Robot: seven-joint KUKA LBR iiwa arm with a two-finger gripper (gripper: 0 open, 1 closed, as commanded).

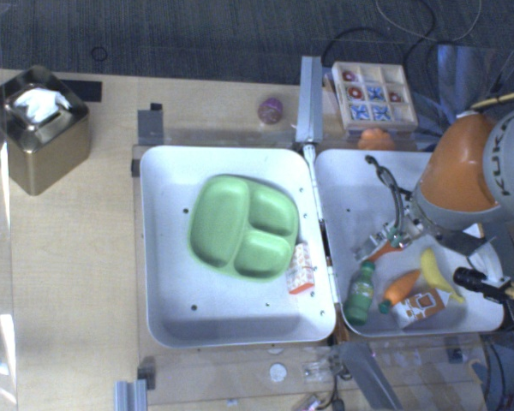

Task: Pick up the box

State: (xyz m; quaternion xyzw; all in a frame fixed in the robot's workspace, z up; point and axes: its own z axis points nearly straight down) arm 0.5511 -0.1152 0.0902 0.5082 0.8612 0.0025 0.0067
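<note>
Bins: two. Left bin has one green tray and one small box, print unreadable, beside it. Gripper in right bin; its opening cannot be told.

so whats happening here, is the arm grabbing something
The grey and orange arm reaches into the right bin, its gripper low above the clutter there. Nothing shows between its fingers. A small box lies near the bin's front, beside a carrot, a banana and a green bottle. The left bin holds a green tray.
</note>
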